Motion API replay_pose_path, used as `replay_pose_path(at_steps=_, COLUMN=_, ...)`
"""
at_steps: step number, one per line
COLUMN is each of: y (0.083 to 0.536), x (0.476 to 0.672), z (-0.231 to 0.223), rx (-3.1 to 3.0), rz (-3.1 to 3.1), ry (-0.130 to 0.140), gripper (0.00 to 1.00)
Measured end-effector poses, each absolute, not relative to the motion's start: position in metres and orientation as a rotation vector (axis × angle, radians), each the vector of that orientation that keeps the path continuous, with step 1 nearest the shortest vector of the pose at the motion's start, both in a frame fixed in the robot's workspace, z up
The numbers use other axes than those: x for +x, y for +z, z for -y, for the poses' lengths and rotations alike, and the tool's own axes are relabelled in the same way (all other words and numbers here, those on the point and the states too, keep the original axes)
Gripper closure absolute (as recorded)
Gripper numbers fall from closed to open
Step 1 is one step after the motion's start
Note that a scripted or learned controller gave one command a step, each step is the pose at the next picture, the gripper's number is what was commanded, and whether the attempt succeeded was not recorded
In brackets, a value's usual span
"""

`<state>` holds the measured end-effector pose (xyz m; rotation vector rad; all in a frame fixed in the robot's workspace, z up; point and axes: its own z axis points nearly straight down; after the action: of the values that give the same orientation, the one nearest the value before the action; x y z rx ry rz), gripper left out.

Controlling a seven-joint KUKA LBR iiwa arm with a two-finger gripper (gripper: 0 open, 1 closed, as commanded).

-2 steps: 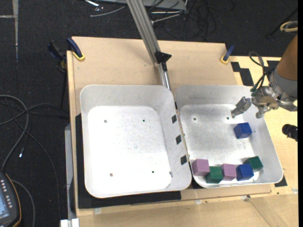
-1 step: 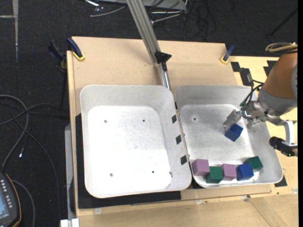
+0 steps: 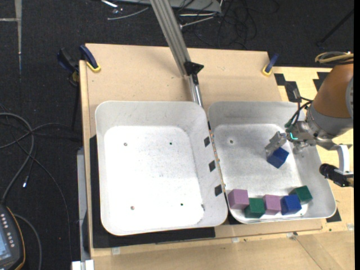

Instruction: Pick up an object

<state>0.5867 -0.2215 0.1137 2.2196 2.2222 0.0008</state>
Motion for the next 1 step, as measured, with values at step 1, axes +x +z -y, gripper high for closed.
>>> replay_pose_path(at_steps=1, y=0.1037, x=0.6205, z=0.2224, rx=2.214, rz=-2.223, ry=0.003, gripper=0.00)
